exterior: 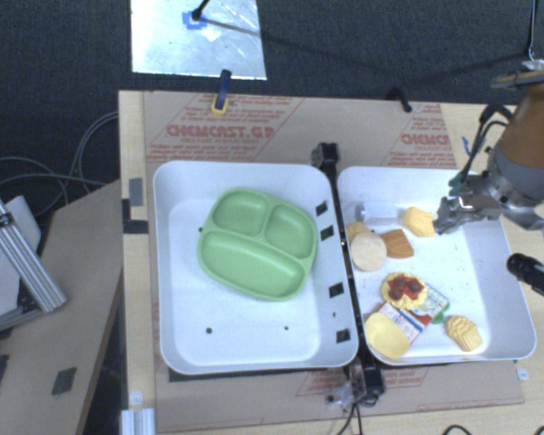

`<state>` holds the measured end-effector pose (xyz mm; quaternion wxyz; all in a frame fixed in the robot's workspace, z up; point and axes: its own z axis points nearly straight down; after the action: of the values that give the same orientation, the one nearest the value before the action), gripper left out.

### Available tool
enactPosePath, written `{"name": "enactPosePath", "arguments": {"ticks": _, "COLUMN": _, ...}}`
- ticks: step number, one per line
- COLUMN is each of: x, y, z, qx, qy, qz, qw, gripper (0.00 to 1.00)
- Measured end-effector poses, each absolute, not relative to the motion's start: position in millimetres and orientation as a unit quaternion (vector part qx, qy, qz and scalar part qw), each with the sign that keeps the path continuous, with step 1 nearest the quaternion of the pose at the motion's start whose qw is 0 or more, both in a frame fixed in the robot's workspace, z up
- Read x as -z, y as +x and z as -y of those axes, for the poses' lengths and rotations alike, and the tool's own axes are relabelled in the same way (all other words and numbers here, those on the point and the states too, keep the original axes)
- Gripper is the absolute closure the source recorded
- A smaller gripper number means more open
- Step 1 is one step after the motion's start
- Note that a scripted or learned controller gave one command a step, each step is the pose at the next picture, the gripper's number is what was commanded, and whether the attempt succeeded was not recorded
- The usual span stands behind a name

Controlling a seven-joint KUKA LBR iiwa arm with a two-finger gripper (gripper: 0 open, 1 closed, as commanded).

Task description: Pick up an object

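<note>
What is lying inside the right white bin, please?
The right bin contains toy food: a yellow piece by the gripper, a pale round, a brown slice, a small pizza, and two yellow pieces. A packet is partly covered.

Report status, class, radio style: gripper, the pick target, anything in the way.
Gripper low in right bin, beside yellow toy. Nothing seen held. Other toy foods clustered nearby. Green plate in left bin.

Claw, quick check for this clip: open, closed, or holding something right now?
Claw: cannot be told from this view. It sits over the right bin, beside the small yellow food piece; nothing is visibly between it.
</note>
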<state>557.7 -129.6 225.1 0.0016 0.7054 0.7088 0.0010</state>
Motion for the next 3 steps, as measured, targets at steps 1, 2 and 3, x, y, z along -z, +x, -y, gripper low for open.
{"name": "enactPosePath", "arguments": {"ticks": 1, "x": -223.6, "y": 564.0, "z": 66.1, "qx": -0.0013, "qy": 0.703, "qz": -0.711, "qw": 0.0, "gripper": 1.0}}
{"name": "enactPosePath", "arguments": {"ticks": 2, "x": -214.8, "y": 572.1, "z": 16.5, "qx": -0.001, "qy": 0.704, "qz": -0.711, "qw": 0.0, "gripper": 1.0}}
{"name": "enactPosePath", "arguments": {"ticks": 3, "x": -227.2, "y": 579.9, "z": -27.0, "qx": -0.0015, "qy": 0.704, "qz": -0.71, "qw": 0.0, "gripper": 1.0}}
